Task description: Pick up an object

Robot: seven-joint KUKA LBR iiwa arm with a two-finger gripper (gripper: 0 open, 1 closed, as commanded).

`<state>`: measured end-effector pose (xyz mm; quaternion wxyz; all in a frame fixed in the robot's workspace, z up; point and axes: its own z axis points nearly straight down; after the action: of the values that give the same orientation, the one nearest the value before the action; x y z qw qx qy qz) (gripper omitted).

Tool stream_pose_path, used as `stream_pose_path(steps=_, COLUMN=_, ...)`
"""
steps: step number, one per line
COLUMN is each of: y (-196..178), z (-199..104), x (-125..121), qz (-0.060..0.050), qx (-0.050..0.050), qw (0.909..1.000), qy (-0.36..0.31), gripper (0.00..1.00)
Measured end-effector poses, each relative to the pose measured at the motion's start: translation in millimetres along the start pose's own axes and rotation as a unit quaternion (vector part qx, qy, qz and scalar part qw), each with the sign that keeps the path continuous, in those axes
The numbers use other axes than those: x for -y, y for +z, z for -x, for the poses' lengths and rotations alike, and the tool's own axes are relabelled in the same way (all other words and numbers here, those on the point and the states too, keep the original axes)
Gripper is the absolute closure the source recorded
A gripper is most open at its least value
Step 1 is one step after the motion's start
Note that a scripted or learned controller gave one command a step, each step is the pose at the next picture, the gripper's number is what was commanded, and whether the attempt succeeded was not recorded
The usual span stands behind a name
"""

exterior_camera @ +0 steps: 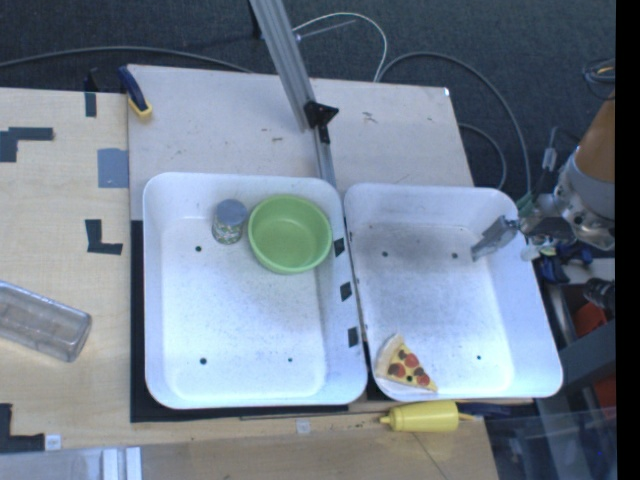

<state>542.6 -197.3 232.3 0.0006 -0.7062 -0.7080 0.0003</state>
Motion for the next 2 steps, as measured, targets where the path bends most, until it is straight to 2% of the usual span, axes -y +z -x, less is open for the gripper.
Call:
stream_pose_path(steps=1, y=0.0, z=0.0, x=0.0, qz=0.000, qx=0.000, qw=1.0000, qy=0.000, gripper=0.00)
stream_pose_path(steps=2, y=44.8, z=-2.0, x=-4.3, qz=-0.002, qx=0.000, qw=1.0000, qy=0.000, gripper=0.00)
